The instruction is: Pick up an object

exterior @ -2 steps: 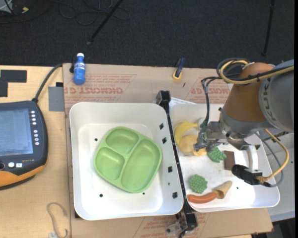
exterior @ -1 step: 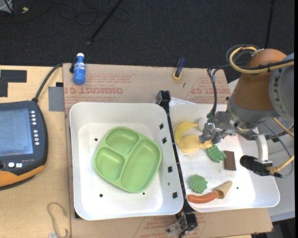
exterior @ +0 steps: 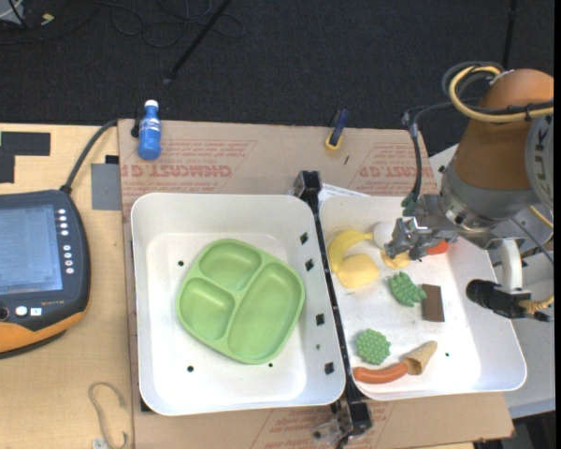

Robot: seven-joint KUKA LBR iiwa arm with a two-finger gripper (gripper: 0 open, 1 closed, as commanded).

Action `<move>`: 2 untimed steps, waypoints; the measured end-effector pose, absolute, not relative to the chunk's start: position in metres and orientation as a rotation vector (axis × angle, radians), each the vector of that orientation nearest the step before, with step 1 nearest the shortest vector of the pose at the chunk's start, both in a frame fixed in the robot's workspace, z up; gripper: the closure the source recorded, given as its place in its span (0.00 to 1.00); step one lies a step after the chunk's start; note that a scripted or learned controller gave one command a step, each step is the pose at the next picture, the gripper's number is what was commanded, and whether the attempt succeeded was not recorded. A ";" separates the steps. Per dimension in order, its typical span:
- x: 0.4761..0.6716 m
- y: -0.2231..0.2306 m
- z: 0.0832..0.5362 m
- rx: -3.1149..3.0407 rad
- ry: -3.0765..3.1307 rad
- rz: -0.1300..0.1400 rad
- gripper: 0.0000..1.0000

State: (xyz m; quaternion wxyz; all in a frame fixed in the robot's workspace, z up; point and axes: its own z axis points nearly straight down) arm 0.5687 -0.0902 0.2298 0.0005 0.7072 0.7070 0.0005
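Two shallow white bins sit side by side on a cardboard-covered bench, and the black divider (exterior: 323, 279) where their rims meet serves as the landmark. Left of the divider, the left bin (exterior: 159, 241) holds a green three-compartment plate (exterior: 241, 299), lying flat near the bin's middle. Right of the divider, the right bin (exterior: 486, 354) holds a scatter of toy food. Just beside the divider lie a yellow banana (exterior: 348, 242) and, touching its lower side, a pale yellow lemon-like piece (exterior: 359, 271). Further right of these is a green broccoli floret (exterior: 407, 290), with a small brown block (exterior: 432, 303) touching its right side. Lower down, near the divider's front end, sits a second green floret (exterior: 373, 346), with a red sausage (exterior: 381, 374) just below it and an ice-cream cone (exterior: 421, 354) tilted at the sausage's right end. The gripper (exterior: 404, 241) hangs over the upper part of the right bin, to the right of the banana and above the broccoli floret, close to a small white piece (exterior: 383, 233) and a bit of orange-red (exterior: 437, 247); whether its pincer is spread or pressed together cannot be told, and nothing can be seen in its grasp. Well left of the divider, beyond the left bin, a tablet-like control pendant (exterior: 28, 260) rests on the bench, and a blue bottle (exterior: 150, 131) lies behind that bin.
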 end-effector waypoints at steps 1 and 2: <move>0.579 -0.040 0.238 2.218 2.229 0.000 1.00; 0.588 0.022 0.231 2.218 2.231 -0.001 1.00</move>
